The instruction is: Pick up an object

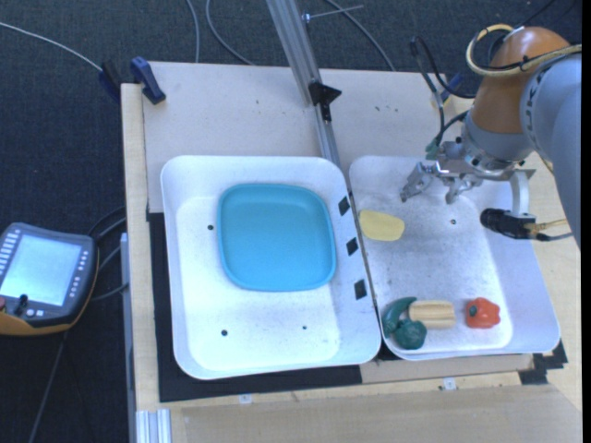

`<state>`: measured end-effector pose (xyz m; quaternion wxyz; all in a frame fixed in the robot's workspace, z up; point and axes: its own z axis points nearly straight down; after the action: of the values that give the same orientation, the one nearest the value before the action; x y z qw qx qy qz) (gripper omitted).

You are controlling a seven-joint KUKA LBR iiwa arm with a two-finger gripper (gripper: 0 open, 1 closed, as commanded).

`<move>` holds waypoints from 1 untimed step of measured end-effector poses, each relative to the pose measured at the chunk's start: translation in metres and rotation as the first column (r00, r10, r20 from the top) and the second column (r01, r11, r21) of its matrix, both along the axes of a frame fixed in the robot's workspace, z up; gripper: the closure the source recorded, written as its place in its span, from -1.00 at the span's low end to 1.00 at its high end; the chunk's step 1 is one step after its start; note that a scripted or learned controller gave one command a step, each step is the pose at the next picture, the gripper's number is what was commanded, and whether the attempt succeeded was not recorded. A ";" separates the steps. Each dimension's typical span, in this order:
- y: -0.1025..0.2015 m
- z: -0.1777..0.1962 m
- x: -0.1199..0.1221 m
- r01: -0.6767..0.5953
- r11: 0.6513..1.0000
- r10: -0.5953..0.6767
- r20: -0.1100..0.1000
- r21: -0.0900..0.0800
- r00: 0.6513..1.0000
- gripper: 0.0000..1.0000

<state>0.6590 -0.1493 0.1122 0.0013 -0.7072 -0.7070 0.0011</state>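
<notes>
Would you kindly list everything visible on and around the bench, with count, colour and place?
Bins: two, white, side by side on the bench.
Plate: one, turquoise, in the left bin.
Yellow piece: one, pale yellow, right bin, by its left wall.
Green vegetable: one, dark green, right bin, near edge.
Block: one, tan, beside the green vegetable.
Red vegetable: one, red-orange, right of the block.
Handheld screen: one, grey, on the floor at left.
Arm: one, grey with orange band, over the right bin.
Gripper: one, metallic, above the bin's far end, holding nothing.
</notes>
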 end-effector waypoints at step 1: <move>0.000 -0.017 0.000 -0.001 1.000 0.001 0.003 0.000 1.000 -1.00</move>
<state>0.6590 -0.1490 0.0951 0.0002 -0.7069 -0.7073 0.0003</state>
